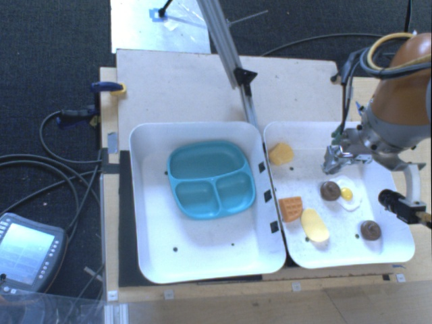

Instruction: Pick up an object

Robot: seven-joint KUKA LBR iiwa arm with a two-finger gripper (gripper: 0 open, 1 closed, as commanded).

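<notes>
Bench (202,86) of pale board fills the middle of the frame, two shallow white bins side by side on it: left bin (152,248) centre-left, right bin (398,248) centre-right. KUKA arm (405,93) enters from the upper right, grey with an orange band, bulk hanging over the right bin's far right side. One teal divided plate (209,179), three compartments, lies alone in the left bin. Pendant (23,252) with lit screen at lower left, off the bench. Gripper (335,157) sits low over the upper middle of the right bin, nothing visible between its fingers; whether they are spread or closed cannot be told at this size. Judged step: approach, with no object taken yet. Candidates all lie in the right bin: one yellow chunk (281,154) at upper left of that bin, one orange waffle-like block (291,208) by the divider, one pale yellow oval (314,225) just right of it, one fried egg (347,196) mid-bin, two small brown round pieces, first (330,190) touching the egg's left edge, second (370,230) lower right. Nearest to the gripper are the first brown piece and the egg, just below it in frame. Next move likely calls for descending squarely over one item, clear of its neighbour.
</notes>
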